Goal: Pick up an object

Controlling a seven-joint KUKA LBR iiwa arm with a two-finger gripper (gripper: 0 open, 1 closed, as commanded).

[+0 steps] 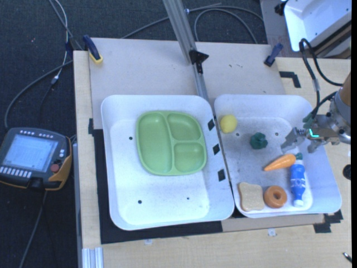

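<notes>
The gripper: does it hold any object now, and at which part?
Nothing is held. The gripper hangs open above the right bin, near the carrot and the blue bottle, with nothing between its fingers.

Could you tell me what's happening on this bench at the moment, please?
A grey robot arm reaches in from the right, its two-finger gripper hovering over the right white bin, just above an orange toy carrot and a blue bottle. Nothing sits between its fingers. The left white bin holds a green divided plate.
</notes>
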